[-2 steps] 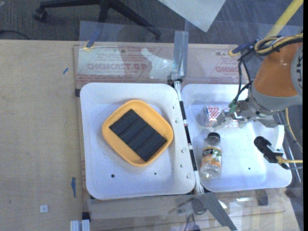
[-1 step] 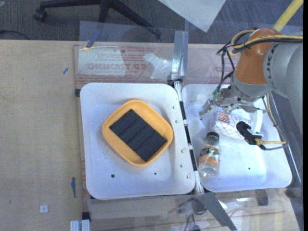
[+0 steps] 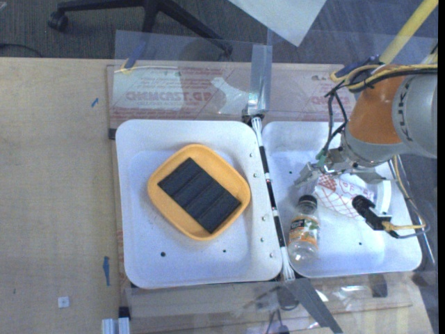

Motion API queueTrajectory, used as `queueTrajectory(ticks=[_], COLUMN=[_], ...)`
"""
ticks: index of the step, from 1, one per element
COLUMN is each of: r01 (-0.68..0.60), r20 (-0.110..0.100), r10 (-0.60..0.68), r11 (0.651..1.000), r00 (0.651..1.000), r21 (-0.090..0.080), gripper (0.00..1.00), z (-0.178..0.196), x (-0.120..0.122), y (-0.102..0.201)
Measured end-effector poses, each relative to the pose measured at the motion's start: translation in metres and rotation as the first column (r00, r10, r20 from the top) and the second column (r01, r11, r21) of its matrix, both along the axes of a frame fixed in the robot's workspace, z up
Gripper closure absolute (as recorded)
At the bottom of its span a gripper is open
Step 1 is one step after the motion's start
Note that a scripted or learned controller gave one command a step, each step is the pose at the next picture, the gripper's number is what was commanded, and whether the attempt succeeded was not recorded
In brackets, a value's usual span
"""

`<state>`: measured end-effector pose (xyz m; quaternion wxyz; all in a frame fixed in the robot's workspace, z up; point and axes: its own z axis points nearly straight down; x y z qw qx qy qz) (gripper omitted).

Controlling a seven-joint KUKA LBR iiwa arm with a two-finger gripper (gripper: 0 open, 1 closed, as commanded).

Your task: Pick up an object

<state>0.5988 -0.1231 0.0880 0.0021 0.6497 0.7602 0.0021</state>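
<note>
Over the right bin (image 3: pixel 396 252), the end effector (image 3: pixel 313 174) hovers above a bottle (image 3: pixel 304 229), finger state unclear.

Yellow tray (image 3: pixel 198 199) with black pad in left bin (image 3: pixel 132 207); bottle (image 3: pixel 304 228) and arm (image 3: pixel 379 120) in right bin (image 3: pixel 348 256).

Even, fairly bright overhead light; soft shadows inside the white bins (image 3: pixel 139 256), glare on the clear acrylic sheet (image 3: pixel 181 92), overall focus slightly soft

One camera hangs above the bench (image 3: pixel 49 186), tilted down at both white bins (image 3: pixel 139 256), far enough to catch the floor past the bench's back edge
</note>
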Motion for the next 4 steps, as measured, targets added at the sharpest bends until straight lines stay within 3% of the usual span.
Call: queueTrajectory(ticks=[1, 2, 3, 4], r01=[0.003, 0.002, 0.04, -0.336], r20=[0.007, 0.007, 0.002, 0.007], r10=[-0.003, -0.002, -0.04, 0.336], r11=[1.0, 1.0, 0.999, 0.942], r00=[1.0, 1.0, 0.999, 0.942], r21=[-0.001, -0.001, 0.0, -0.006], gripper=[1.0, 0.0, 0.0, 0.0], z=[0.012, 0.012, 0.001, 0.001], x=[0.002, 0.002, -0.057, -0.055], y=[-0.002, -0.001, -0.003, -0.035])
